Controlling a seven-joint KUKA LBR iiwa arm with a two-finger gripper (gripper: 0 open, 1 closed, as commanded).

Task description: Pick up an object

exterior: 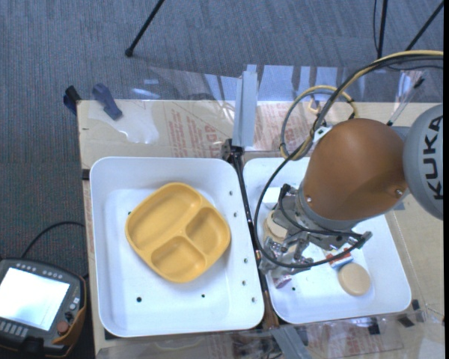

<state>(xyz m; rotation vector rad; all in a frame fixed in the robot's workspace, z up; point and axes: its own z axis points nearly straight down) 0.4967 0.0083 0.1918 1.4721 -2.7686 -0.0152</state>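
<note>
A yellow divided plate (178, 231) lies in the left bin (112, 185). In the right bin (393, 290) a round tan disc (355, 279) rests near the front right, and a small red and blue item (341, 259) lies just behind it. A pale cup-like object (275, 227) sits at the bin's left side, partly under the arm. My gripper (286, 259) hangs low over the left part of the right bin, beneath the orange wrist band (352, 172). The wrist and cables hide much of it.
A clear panel and a grey post (245, 111) stand behind the bins. A teach pendant (31, 299) lies on the floor at the lower left. Yellow and black cables (322, 103) loop above the right bin.
</note>
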